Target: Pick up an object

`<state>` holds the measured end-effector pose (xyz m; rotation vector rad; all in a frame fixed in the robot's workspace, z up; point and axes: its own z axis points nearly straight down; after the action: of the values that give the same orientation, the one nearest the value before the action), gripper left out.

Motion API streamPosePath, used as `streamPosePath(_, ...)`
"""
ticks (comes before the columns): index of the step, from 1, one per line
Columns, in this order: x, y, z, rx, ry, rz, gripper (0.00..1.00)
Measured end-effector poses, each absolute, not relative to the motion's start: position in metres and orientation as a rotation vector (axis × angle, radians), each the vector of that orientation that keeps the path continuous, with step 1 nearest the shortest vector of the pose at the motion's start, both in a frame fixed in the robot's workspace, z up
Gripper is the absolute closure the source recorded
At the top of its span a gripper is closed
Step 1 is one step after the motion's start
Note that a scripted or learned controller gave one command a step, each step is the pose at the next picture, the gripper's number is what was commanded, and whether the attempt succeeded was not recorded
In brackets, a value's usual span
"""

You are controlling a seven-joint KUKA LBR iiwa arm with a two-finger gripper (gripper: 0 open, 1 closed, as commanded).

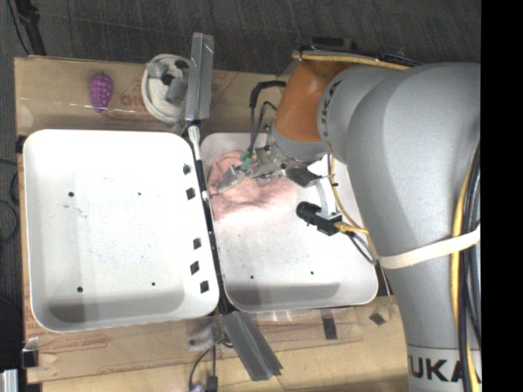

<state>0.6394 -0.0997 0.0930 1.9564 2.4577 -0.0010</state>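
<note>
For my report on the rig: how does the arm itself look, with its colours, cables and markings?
The arm is bulky, rounded and grey, with an orange band above the wrist. Yellow and black cables run along it. White letters "KUKA" mark its base. The tool is dark metal.

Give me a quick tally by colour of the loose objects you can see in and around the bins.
Pink: 1, the pink soft object in the right bin, under the end effector.
Purple: 1, the purple object on the bench above the left bin.
White: 1, the white roll beside it.
Total: 3

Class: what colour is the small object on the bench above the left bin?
Purple, seen in the camera view.
</note>
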Motion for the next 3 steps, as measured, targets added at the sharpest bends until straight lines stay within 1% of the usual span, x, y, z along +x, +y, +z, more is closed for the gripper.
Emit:
streamPosePath(1, 0.629, -0.134, 0.127, 2.079, 2.356, -0.002, 0.0)
streamPosePath(2, 0.634, -0.159, 0.093, 1.991, 2.433, 0.0, 0.0)
streamPosePath(3, 0.634, -0.158, 0.103, 1.985, 2.44, 0.0, 1.0)
